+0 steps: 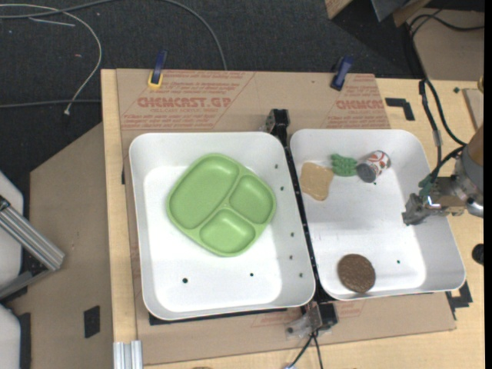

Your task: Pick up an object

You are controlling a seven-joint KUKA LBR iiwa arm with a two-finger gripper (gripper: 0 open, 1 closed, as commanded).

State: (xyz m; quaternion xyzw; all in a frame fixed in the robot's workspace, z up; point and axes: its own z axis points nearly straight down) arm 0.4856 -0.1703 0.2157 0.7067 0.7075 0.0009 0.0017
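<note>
From my remote seat, nearest the camera I see the front edge of the bench [231,337], brown board with a black clip and cables at the seam between the two bins; just behind that, in the front part of the right bin [384,237], lies a round brown disc [357,272], flat on the white floor and close to the front rim; the left bin [154,229] holds a green divided plate [221,204] with three compartments, set at an angle near the bin's middle.

Farther back and at the right rim of the right bin I see the gripper [417,210], reaching in from the right with the grey wrist behind it; it sits over the bin's right wall, well apart from every object; I cannot tell from this angle whether it is released or clenched, and I see nothing between its tips.

Deeper in the right bin, near the back left, a tan flat piece [316,181] lies beside the divider; just right of it a green toy [345,164], and touching or nearly touching that a small red-and-white can [374,163] on its side; beyond the bins, two blue clamps [157,67] grip the far edge of the board.
</note>
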